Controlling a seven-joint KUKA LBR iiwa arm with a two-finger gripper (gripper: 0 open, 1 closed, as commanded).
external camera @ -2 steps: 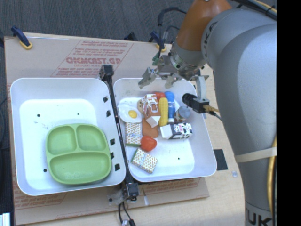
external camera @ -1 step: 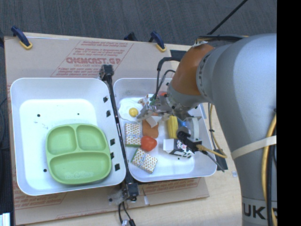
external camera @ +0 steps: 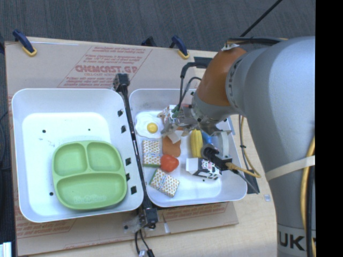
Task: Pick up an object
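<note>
Big grey robot arm (external camera: 278, 116) with "UK" in black letters reaches over the right white bin (external camera: 236, 189). Its gripper (external camera: 179, 119) hangs above a fried egg toy (external camera: 148, 126), yellow corn (external camera: 196, 142) and a red tomato (external camera: 169, 163). I cannot tell how it is set. "CHEMCAST GP" is printed in red on the brown cardboard (external camera: 102, 66). A green divided plate (external camera: 89, 174) sits in the left white bin (external camera: 27, 106).

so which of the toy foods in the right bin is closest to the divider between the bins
The fried egg, white with a yellow yolk, at the bin's upper left. The waffle-like square below it comes close; the tomato and corn cob lie farther right.
</note>
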